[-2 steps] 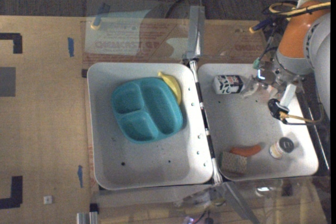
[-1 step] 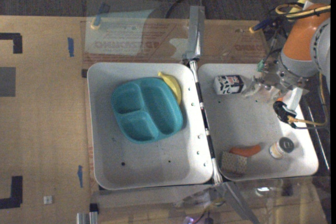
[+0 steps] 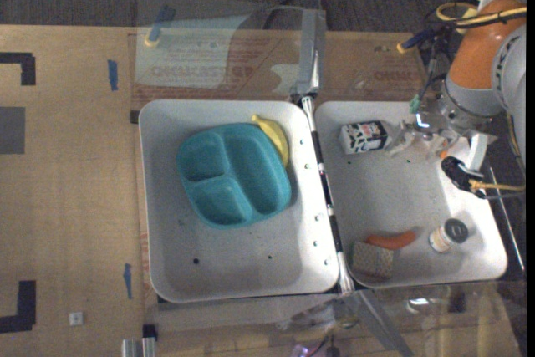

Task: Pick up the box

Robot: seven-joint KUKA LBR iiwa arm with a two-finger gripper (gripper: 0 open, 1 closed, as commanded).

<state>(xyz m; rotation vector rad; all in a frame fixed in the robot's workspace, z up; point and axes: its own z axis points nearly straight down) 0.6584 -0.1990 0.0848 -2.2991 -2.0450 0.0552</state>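
Note:
The box (image 3: 365,136) is a small black-and-white carton lying on its side at the back left of the right bin (image 3: 418,192). My gripper (image 3: 420,141) hangs over the back of that bin, just right of the box and apart from it. It stands open with nothing between its fingers. The grey wrist with its orange band (image 3: 485,46) rises behind it at the right edge.
An orange sausage-shaped thing (image 3: 391,239), a brown mesh pad (image 3: 374,260) and a small capped bottle (image 3: 448,235) lie at the front of the right bin. The left bin (image 3: 163,205) holds a teal divided plate (image 3: 235,174) and a banana (image 3: 274,135). Cables hang by the wrist.

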